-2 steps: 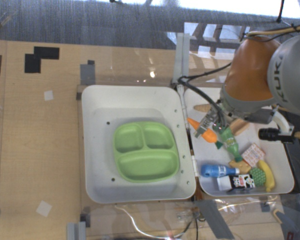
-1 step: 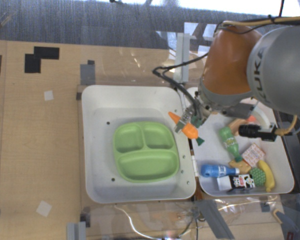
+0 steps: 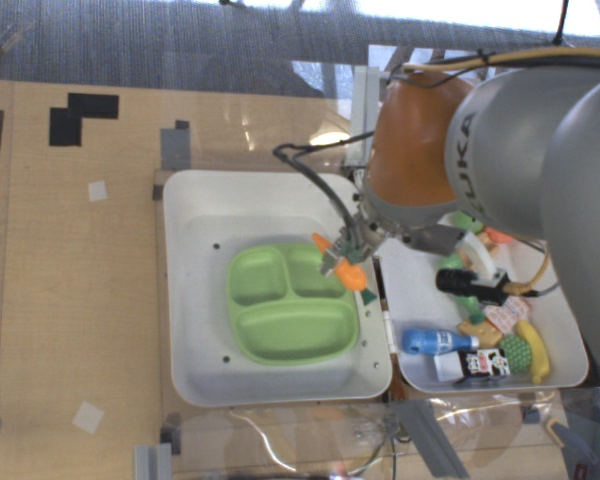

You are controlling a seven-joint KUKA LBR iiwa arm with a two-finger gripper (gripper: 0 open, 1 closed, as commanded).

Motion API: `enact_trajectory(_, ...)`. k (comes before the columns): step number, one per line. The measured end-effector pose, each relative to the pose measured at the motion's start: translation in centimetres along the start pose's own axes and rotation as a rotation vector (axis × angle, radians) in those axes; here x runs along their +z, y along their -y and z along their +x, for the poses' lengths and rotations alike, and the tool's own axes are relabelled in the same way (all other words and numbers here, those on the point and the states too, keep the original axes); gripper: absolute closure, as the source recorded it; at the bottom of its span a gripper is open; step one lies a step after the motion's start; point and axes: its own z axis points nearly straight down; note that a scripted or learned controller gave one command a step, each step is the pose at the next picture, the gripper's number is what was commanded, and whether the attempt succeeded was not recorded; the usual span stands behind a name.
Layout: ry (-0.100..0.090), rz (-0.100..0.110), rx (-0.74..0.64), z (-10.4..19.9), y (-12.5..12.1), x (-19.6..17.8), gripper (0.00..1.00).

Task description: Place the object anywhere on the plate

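An orange toy carrot (image 3: 346,268) hangs at the upper right corner of a green divided plate (image 3: 292,304), pinched between the closed-in fingers of the robot's gripper (image 3: 342,255). The carrot sits over the plate's right rim, beside the small upper right compartment; whether it touches the plate cannot be told from this angle. The plate lies in the left white bin (image 3: 195,298), its one wide compartment toward the camera and two smaller ones behind.

The arm (image 3: 500,148) reaches in from the right and bends steeply down, its orange band (image 3: 415,138) bulking above the wrist and its grey upper links crossing the right bin (image 3: 420,358). The gripper points down and to the left, just past the wall between the two bins. A black cable (image 3: 310,168) loops from the wrist over the left bin's back edge.

In the right bin, a heap of toys lies partly beneath the arm: a blue bottle (image 3: 435,342) on its side, a yellow banana (image 3: 536,351) along the right wall, a black cylindrical piece (image 3: 470,283), and a small dark carton (image 3: 480,364) near the front. Both bins rest on a pale wooden bench (image 3: 70,298).
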Motion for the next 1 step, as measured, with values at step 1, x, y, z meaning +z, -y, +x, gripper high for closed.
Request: enact_trajectory(1, 0.001, -0.001, 0.000, -0.07, 0.01, -0.08, 0.00)
